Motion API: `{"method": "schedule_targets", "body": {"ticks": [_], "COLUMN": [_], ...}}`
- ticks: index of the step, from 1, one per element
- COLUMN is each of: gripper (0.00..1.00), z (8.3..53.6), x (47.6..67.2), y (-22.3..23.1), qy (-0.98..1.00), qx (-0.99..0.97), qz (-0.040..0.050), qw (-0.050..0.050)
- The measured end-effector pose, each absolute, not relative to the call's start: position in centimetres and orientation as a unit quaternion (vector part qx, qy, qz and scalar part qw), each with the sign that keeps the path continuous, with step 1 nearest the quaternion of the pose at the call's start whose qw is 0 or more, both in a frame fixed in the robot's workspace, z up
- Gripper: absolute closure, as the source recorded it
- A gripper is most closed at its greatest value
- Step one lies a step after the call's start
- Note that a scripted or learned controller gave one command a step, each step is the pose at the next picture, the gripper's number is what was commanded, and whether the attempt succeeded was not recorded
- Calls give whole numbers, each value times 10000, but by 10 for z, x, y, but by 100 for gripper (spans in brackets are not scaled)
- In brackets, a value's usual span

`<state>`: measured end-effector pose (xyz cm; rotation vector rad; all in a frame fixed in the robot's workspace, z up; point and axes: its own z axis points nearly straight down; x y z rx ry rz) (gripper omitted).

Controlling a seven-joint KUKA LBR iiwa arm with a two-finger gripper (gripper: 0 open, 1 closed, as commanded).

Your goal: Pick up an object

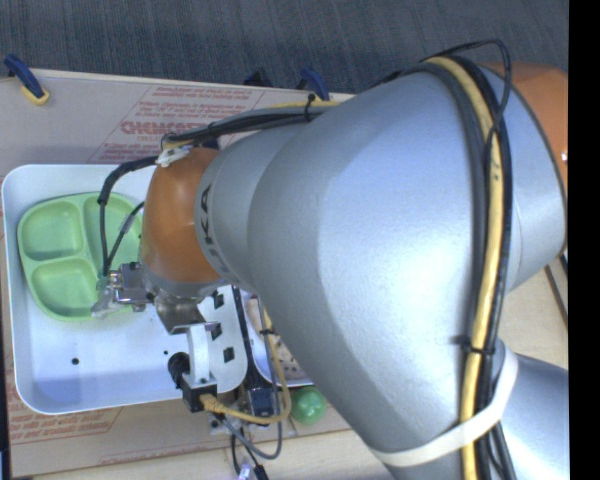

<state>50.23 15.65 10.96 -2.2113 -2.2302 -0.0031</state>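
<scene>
A light green divided tray (62, 253) lies in the left part of the left white bin (40, 388). My gripper (118, 291) reaches down at the tray's right edge, below the orange wrist band (180, 228), and its metal tip looks to be at or touching the tray's rim. The arm's bulk hides most of the tool. A small green ball (308, 405) peeks out under the arm near the front, right of the left bin.
The grey arm covers the right bin and most of the bench. A small dark speck (75, 360) lies on the left bin's floor. Blue clamps (28, 80) (315, 83) hold the cardboard sheet at the back edge.
</scene>
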Motion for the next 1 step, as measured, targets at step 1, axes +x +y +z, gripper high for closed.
{"method": "schedule_targets", "body": {"ticks": [1], "gripper": [0], "z": [92], "x": [478], "y": [218], "qy": [-7106], "qx": [-7036], "qz": [9], "qw": [9]}}
